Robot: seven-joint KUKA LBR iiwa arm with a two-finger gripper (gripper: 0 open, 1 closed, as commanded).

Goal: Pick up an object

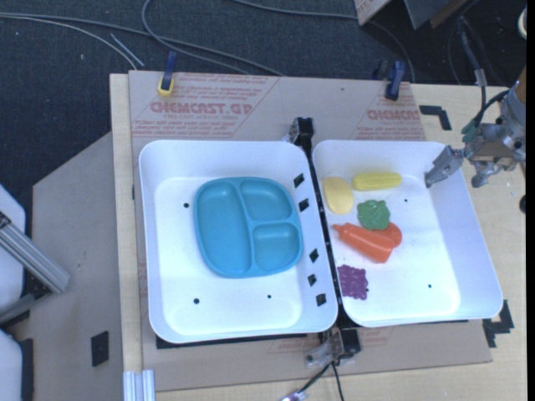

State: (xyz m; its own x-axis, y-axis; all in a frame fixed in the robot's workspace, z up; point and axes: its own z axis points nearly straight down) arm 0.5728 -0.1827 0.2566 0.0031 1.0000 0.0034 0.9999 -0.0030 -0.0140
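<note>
White left bin (pixel 159 249) holds a blue divided plate (pixel 248 225); the white right bin (pixel 468 257) holds a lemon (pixel 338 195), yellow corn (pixel 377 180), green veg (pixel 374 215), orange carrot (pixel 368 241) and purple grapes (pixel 353 281), all clustered near its left side. Gripper (pixel 464 167) sits over the right bin's upper right rim, well apart from the food, nothing between the fingers; can't tell if they're open or closed.
</note>
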